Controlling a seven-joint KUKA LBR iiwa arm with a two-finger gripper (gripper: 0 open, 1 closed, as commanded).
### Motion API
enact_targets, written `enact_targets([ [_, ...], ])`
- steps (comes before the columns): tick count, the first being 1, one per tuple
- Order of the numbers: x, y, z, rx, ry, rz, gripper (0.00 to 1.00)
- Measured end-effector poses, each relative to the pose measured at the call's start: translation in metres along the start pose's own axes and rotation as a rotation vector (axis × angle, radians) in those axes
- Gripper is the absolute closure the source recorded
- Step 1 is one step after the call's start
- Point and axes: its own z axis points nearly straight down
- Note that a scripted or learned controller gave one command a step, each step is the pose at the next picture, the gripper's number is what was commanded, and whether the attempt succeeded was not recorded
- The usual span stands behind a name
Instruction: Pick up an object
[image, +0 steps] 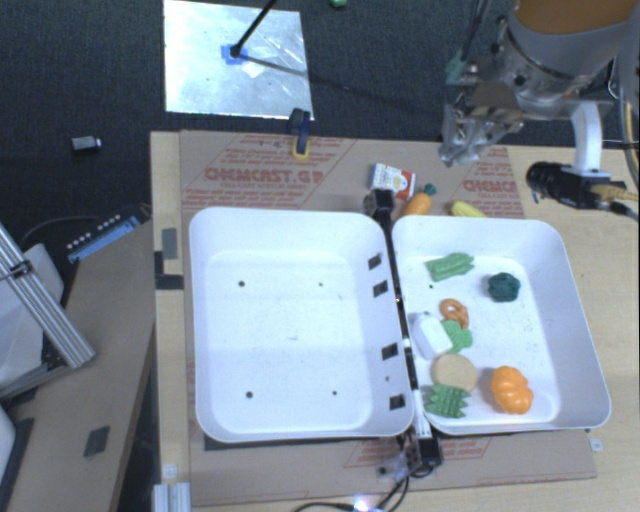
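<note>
Gripper (468, 150) hangs above right bin (575, 300), grip state indeterminable; toys, including orange pumpkin (510, 390), lie within reach.

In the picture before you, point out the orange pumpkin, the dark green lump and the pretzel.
orange pumpkin (511, 390): camera view, its top middle.
dark green lump (503, 287): camera view, its centre.
pretzel (454, 311): camera view, its middle.
</note>
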Motion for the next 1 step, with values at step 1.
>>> enact_targets([
  [1, 0.0286, -0.0168, -0.0425, 0.000, 0.000, 0.000, 1.00],
])
